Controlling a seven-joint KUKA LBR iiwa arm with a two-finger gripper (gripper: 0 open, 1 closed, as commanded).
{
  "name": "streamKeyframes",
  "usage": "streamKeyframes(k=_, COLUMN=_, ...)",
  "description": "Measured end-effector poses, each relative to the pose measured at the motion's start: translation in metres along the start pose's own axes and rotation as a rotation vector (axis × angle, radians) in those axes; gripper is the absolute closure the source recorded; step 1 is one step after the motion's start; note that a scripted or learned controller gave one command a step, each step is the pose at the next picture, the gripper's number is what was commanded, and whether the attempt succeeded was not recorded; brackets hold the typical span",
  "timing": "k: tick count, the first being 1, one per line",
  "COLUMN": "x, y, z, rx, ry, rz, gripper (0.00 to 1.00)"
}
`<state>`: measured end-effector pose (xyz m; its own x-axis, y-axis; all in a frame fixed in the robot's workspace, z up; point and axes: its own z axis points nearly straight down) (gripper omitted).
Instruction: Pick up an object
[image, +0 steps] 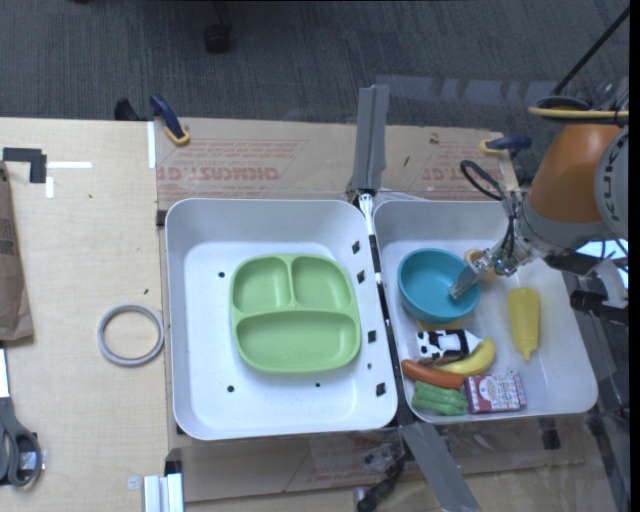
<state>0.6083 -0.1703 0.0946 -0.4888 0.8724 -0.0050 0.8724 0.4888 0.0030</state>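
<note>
In the right bin (565, 395) lie a blue bowl (432, 282), a yellow corn cob (524, 320), a banana (468, 358), a black-and-white cow toy (441, 343), a carrot (432, 374), a green pea pod (438, 400) and a small pink carton (495, 392). My gripper (468, 281) hangs over the bowl's right rim, its metal fingers pointing down and left into the bowl. Nothing shows between the fingers.
The left bin (190, 300) holds a green divided plate (296, 313). A roll of tape (131, 333) lies on the bench to the left. A grey divider post (370, 140) stands between the bins at the back. The arm's orange band (575, 170) looms over the right bin's far corner.
</note>
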Motion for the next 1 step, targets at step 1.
streamKeyframes(k=1, x=-0.0032, y=0.0025, z=-0.0143, rx=-0.011, ry=-0.009, rz=0.005, gripper=1.0)
